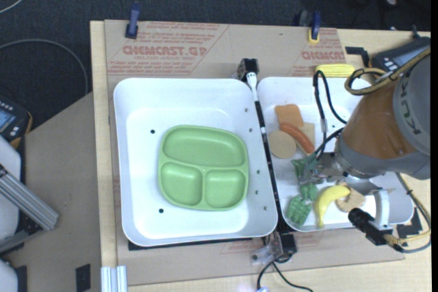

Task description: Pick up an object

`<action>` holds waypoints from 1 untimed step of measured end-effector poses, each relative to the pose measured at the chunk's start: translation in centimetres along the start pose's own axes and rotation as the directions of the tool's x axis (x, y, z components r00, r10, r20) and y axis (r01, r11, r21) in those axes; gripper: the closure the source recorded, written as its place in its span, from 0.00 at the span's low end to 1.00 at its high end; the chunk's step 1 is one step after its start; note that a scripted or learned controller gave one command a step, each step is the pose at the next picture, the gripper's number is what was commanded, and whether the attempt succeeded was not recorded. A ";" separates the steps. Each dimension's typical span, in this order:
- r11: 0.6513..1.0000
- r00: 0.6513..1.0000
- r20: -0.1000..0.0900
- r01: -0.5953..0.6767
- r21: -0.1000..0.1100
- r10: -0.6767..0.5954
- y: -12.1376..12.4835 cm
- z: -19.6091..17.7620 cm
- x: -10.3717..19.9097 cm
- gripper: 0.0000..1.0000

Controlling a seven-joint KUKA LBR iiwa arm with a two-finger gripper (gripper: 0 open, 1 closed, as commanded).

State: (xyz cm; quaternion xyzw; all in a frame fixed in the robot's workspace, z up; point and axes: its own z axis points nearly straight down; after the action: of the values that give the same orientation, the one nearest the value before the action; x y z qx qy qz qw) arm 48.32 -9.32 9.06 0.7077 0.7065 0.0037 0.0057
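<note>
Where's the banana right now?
The banana lies in the right bin, near its front edge, just right of a green leafy item and beside the gripper.

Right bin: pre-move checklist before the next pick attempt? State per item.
1. Gripper is over the right bin: ok, it sits low among the toy food.
2. Something held between the fingers: cannot tell, the wrist and clutter hide them.
3. Candidate targets present: ok. Banana, green leafy piece, round tan slice and orange sausage all lie in the right bin.
4. Targets separated enough for a clean grasp: not ok, the banana and green pieces crowd together right beside the gripper.
5. Cable clear of the items: cannot tell, it loops over the bin's far side.
6. Left bin contents undisturbed: ok, the green divided plate lies flat in it.
</note>
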 end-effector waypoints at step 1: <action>1.000 1.000 0.002 -0.001 -0.005 0.001 0.1 -1.2 -0.1 1.00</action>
State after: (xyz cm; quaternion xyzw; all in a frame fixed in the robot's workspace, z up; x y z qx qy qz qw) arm 48.43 -9.40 10.25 0.7079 0.7063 0.0047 0.0083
